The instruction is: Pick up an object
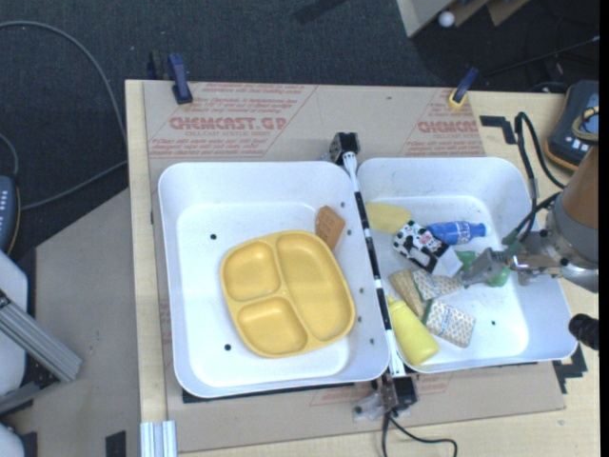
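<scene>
Camera view from above shows me the arm [580, 212] entering at the right edge, its grey body low over the right bin [495, 174] and its wrist stretched out roughly level toward the left. At its tip the gripper [483, 267] sits over the middle of that bin, above or against a small greenish piece [468, 255]; I cannot tell whether it is released, clenched or grasping anything, because the tip blurs into the clutter under it.

Objects to pick from lie mostly in the right bin's left half. I see a blue bottle [455, 230] lying on its side just left of the gripper, with a black-and-white spotted toy [417, 242] touching its left end. A pale yellow piece [385, 217] lies up against the divider between the bins. Below these are a couple of cracker-like squares [440, 286], a patterned packet [451, 323] and a yellow bottle [410, 329] lying along the bin's left wall.

My left bin [190, 198] carries a yellow divided plate [287, 293] with three compartments, tilted a little across the floor. A small brown cracker-like block [330, 225] rests just beside the plate's upper right rim, near the divider. Both bins stand on a cardboard-covered bench [238, 122].
</scene>
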Action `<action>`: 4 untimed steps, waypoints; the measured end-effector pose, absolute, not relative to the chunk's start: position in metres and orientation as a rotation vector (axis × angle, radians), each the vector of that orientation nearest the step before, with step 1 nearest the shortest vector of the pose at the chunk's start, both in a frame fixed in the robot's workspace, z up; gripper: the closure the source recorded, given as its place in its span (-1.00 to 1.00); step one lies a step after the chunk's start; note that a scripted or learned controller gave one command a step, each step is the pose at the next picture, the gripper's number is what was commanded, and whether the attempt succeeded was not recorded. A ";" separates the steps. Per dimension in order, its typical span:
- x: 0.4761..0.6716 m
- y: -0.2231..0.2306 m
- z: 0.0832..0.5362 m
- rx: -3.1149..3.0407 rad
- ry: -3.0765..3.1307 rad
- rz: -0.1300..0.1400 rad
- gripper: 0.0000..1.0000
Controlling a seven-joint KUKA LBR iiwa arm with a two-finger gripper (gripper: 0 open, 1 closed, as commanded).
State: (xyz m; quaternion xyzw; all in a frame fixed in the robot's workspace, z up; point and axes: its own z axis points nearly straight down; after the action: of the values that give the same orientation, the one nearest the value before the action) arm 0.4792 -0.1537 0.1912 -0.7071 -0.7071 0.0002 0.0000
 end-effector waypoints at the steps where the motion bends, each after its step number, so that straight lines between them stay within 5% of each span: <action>1: 0.559 -0.169 0.194 -2.221 -2.223 -0.001 -1.00; 2: 0.604 -0.118 0.115 -2.229 -2.232 -0.019 -1.00; 4: 0.596 -0.107 0.103 -2.235 -2.236 -0.014 -1.00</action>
State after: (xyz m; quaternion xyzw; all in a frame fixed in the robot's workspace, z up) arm 0.5958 -0.1072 0.1028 -0.7069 -0.7073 -0.0044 -0.0098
